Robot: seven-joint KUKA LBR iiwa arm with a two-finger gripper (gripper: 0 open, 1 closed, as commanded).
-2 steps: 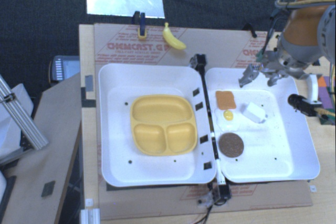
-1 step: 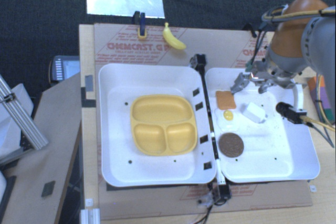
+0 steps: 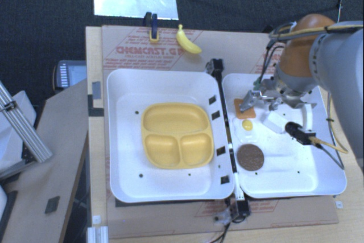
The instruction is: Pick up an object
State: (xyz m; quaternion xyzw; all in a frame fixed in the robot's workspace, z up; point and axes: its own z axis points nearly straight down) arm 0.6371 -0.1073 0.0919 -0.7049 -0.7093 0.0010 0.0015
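Two shallow white plastic bins sit side by side on a cardboard-covered bench, seen from above at a slant. The left bin (image 3: 122, 179) holds a pale yellow plastic plate with three compartments (image 3: 176, 135), lying flat near the bin's middle with bare white floor all around it. The right bin (image 3: 284, 182) holds the small things likely meant for picking: a thin orange-tan square piece (image 3: 241, 106) near its upper left, a small white disc with a yellow centre, like a toy fried egg (image 3: 247, 125), just below that, and a round dark brown flat disc (image 3: 250, 157) lower down, near the dividing wall. The grey arm with its orange band reaches in from the right, and its metal two-finger gripper (image 3: 251, 99) hangs low over the upper left of the right bin, at the orange-tan square's right edge; whether it touches it I cannot tell. Nor can I tell whether the tool is spread or pressed together, and nothing is visibly pinched. By my judgement the square is the nearest target, though it lies close to the divider and the bin's far wall, leaving little side room. The lower right floor of that bin is open. A yellow toy banana (image 3: 187, 41) lies outside the bins on the cardboard, beyond the left bin.
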